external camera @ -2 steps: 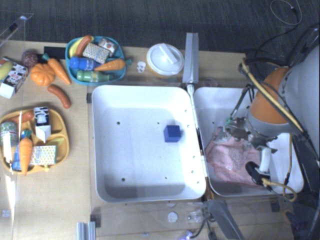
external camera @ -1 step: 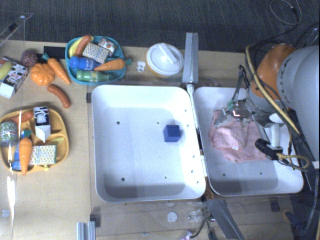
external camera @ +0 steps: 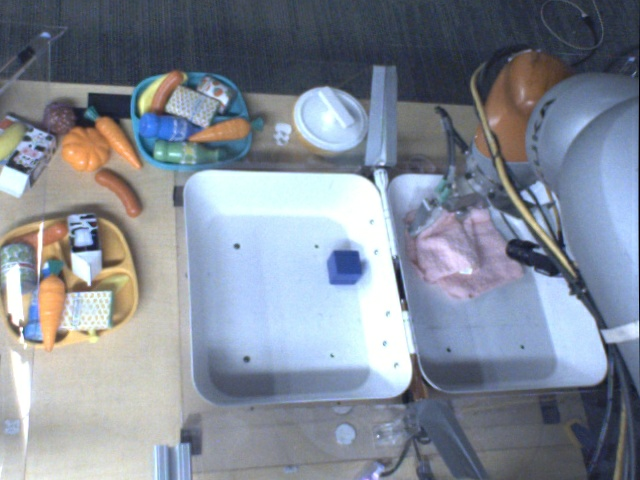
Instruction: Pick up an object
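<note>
Gripper [external camera: 447,200] at top-left of right bin [external camera: 500,363], touching pink cloth [external camera: 462,253]; finger state can't tell; blue cube [external camera: 345,266] in left bin [external camera: 270,353].

Cube [external camera: 345,266] in left bin [external camera: 230,358]; cloth [external camera: 462,256] in right bin [external camera: 500,363].

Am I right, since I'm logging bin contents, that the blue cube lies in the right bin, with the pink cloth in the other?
Not quite: the camera view shows the blue cube in the left bin; the pink cloth lies in the right bin.
</note>
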### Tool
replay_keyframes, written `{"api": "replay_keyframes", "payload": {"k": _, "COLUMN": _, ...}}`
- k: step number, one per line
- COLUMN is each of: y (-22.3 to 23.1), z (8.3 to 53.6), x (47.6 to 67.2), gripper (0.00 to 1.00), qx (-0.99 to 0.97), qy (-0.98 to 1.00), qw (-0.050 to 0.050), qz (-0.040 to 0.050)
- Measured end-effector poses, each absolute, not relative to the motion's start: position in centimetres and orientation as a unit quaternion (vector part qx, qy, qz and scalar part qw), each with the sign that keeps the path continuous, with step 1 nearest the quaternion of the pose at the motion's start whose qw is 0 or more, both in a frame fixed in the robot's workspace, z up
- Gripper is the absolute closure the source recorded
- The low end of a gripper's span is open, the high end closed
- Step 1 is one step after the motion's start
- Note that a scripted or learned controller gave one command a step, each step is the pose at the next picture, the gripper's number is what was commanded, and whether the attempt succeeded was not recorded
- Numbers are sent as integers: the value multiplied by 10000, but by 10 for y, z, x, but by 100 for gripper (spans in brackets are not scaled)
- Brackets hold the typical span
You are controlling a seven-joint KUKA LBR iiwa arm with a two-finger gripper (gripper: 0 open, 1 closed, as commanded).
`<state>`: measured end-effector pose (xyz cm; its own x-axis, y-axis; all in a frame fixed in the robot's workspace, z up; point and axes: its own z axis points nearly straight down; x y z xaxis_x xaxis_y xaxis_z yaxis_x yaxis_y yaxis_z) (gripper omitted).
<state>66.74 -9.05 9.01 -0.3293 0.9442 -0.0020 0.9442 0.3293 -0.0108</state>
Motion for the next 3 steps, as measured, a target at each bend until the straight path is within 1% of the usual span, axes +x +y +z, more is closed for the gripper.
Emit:
{"api": "replay_keyframes", "payload": {"k": 1, "y": -105, "z": 91, "x": 628, "gripper": 0, "qx": -5424, "qy": -8401, "qw": -77, "qz": -31}}
{"api": "replay_keyframes", "payload": {"k": 2, "y": -153, "z": 91, "x": 653, "gripper": 0, "qx": -3894, "qy": -9211, "qw": 16, "qz": -9}}
{"api": "replay_keyframes", "payload": {"k": 3, "y": -196, "z": 91, "x": 662, "gripper": 0, "qx": -4556, "qy": -8901, "qw": 119, "qz": -23}}
